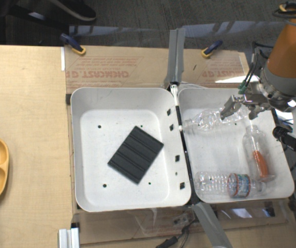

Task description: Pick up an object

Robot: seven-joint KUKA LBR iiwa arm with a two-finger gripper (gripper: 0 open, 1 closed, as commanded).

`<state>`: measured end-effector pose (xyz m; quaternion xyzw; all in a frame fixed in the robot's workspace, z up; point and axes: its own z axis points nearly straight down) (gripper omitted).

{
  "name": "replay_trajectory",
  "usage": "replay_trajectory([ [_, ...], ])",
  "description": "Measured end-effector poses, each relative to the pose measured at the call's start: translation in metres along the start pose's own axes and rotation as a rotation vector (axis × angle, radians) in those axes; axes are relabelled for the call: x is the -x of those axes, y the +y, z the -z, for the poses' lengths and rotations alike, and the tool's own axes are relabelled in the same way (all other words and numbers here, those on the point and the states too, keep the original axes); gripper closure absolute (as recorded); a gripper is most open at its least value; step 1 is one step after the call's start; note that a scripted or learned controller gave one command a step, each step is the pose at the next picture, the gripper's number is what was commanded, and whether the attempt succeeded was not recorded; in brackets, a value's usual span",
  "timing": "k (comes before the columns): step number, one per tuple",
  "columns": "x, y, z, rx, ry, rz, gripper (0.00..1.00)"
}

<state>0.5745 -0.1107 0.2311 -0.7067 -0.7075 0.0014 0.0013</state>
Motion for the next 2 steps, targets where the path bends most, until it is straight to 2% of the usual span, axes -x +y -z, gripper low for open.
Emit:
replay_trajectory([
  [1, 0.039, -0.084, -0.046, -0.001, 0.000, -0.116, 0.00],
  [2, 0.081, -0.083, -0.071, 0.000, 0.001, -0.142, 0.00],
])
